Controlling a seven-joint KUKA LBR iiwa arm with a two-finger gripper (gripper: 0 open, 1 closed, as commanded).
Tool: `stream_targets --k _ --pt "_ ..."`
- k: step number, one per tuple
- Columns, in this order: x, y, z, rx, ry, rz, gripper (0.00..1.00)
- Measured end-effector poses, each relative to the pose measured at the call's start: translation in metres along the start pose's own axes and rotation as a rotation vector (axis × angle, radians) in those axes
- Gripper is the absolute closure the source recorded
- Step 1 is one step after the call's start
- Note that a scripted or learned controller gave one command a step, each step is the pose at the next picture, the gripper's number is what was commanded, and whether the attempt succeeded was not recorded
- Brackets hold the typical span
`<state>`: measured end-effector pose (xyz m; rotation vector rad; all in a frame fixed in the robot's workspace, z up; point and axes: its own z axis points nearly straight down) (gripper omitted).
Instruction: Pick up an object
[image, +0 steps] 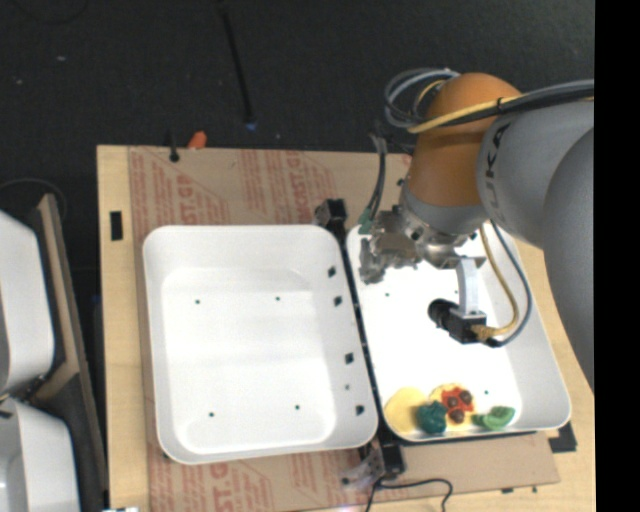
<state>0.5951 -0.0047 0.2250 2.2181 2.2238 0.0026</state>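
My fingers: spread or pressed, cannot tell; my gripper (378, 258) at right bin (420, 350) far-left corner; small coloured objects (447, 410) clustered by near wall

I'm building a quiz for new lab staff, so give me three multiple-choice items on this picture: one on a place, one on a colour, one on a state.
1. Where do the small objects lie?
A. in the left bin
B. along the near rim of the right bin
C. on the cardboard

2. What colour is the piece at the right end of that row?
A. green
B. purple
C. white

3. How does the pick stand?
A. done, an object is lifted
B. an object has been dropped outside the bins
C. not yet done

Answers:
1 B: all of them sit together by the right bin's near rim.
2 A: the green piece ends the row.
3 C: the gripper is at the bin's far left corner, apart from the objects.
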Motion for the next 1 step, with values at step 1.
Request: stream_targets --k 1 --pt "0.0560 -0.0220 -0.0029 0.001 0.001 -0.002 1.00"
